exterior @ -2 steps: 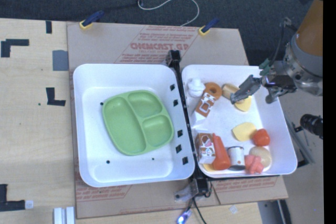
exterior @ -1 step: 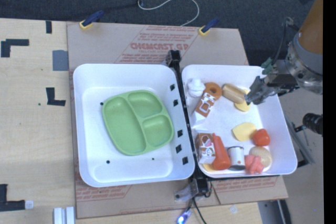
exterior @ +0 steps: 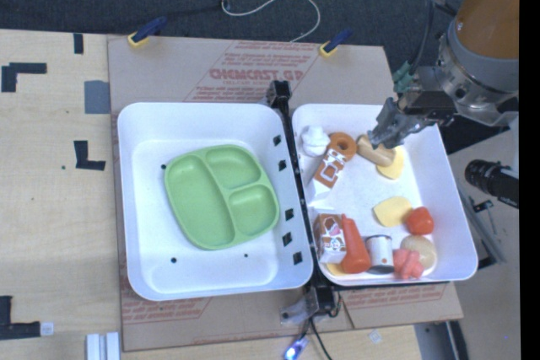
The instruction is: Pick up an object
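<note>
The dark two-finger end effector [exterior: 386, 133] hangs low over the far part of the right shallow white plastic bin [exterior: 451, 206], its tips pointing down and leftward at a tan, stubby wooden-looking piece [exterior: 376, 153] that lies just beneath them; whether the tips are spread or pressed together cannot be told, and nothing can be seen pinched between them. Touching that tan piece on its near side is a pale yellow rounded toy [exterior: 391, 169]. Just to the left of the end effector sits a brown ring-shaped toy doughnut [exterior: 342, 143], with a small white bottle-like toy [exterior: 313, 139] beyond it and an orange-and-white printed carton [exterior: 328, 171] just nearer the camera. Nearer still, below the end effector, lie a yellow wedge of toy cheese [exterior: 391, 211] and a red toy tomato [exterior: 419, 221] side by side. Along the bin's near edge crowd a brown-and-white printed box [exterior: 332, 235], a red bottle-shaped toy [exterior: 354, 253], a small silver can [exterior: 380, 249], a pale beige round toy [exterior: 419, 247] and a pink lumpy toy [exterior: 408, 265]. Well to the left, in the left white bin [exterior: 143, 198], rests a light green three-compartment plastic plate [exterior: 221, 196]. Both bins stand on a brown cardboard sheet [exterior: 245, 76] on the wooden worktop [exterior: 51, 206].
</note>
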Robot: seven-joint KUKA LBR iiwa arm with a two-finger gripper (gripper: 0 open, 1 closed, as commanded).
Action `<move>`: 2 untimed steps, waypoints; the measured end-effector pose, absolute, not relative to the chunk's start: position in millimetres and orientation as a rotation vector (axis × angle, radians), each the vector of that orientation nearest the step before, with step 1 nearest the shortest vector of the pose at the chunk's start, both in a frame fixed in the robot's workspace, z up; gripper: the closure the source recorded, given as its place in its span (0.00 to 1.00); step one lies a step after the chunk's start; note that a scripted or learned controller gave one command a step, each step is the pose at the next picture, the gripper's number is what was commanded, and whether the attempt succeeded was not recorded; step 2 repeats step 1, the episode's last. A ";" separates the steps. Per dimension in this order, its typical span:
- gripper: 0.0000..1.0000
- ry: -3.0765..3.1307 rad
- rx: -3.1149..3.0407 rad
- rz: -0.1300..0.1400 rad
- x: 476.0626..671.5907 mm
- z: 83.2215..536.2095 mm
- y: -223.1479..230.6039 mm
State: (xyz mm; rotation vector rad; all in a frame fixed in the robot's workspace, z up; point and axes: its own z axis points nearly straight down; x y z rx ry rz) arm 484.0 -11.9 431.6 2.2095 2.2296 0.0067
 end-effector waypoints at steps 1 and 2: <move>1.00 2.229 2.217 -0.002 483.6 420.9 33.0; 1.00 2.229 2.217 -0.002 483.6 420.9 33.0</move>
